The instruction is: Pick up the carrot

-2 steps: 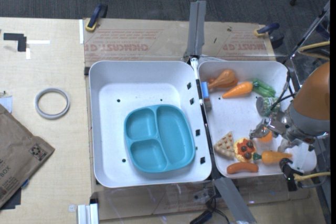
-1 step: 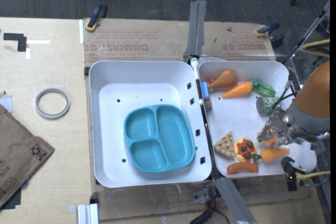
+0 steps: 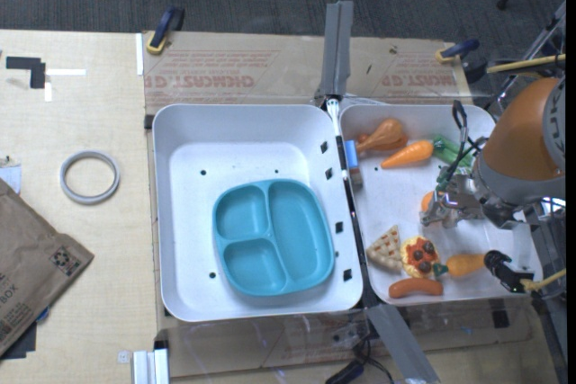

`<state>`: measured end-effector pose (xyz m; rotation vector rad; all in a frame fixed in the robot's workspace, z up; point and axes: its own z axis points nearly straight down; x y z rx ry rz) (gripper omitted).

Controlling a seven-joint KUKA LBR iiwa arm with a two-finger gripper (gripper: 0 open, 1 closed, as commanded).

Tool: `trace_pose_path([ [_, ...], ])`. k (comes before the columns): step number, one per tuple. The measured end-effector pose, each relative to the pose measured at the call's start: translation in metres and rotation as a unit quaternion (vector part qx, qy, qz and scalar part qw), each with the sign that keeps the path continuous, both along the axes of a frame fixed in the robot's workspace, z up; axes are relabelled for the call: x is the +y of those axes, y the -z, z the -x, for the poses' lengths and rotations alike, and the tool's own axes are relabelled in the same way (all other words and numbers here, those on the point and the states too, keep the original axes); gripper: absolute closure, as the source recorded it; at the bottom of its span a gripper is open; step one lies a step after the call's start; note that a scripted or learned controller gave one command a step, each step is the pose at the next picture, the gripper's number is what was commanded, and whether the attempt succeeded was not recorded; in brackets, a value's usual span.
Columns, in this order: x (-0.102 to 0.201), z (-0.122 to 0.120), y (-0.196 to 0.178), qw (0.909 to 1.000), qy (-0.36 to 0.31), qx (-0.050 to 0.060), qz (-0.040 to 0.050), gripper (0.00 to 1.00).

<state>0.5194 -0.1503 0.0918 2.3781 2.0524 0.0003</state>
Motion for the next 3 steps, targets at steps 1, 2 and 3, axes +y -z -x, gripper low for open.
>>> trace_pose_path([
  [1,0.093,-0.002,-0.099,0.9843,0.177,0.002,0.0007,1.0],
  [2,0.093,-0.002,-0.099,0.9843,0.177,0.002,0.0008,0.0],
  [3,0.07,-0.07,-0.098,0.9977,0.068,0.002,0.0014,0.0],
])
